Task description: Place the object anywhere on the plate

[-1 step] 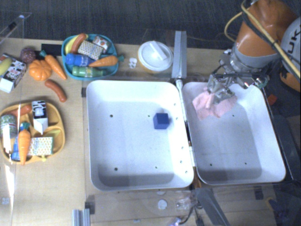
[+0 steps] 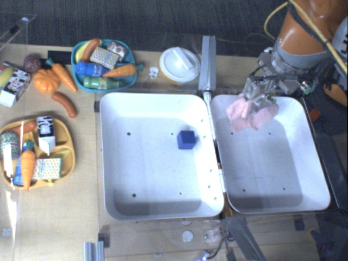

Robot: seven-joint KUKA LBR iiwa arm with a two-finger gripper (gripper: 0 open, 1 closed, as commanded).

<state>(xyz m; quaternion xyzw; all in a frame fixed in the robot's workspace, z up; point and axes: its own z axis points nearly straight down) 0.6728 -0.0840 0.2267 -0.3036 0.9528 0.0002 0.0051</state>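
A: Where's the thing to be placed?

B: A pink cloth (image 2: 251, 115) hangs from the pincer (image 2: 260, 98) over the back of the right bin (image 2: 304, 194). Its top is pinched between the fingers, so the pincer is closed on it, and the loose folds droop toward the bin floor; I can't tell whether they touch.

A: Why hold it up like that?

B: Probably to carry it clear of the bin wall. Limp fabric would drag otherwise.

A: And the plate?

B: My guess is the white round plate (image 2: 180, 64) on the bench behind the left bin (image 2: 119, 200), just beside the divider. That's well apart from the cloth, so the arm would need to travel left and back.

A: Anything else nearby?

B: A blue block (image 2: 186, 140) sits alone in the left bin, and toy food fills a blue bowl (image 2: 104, 65) further left.
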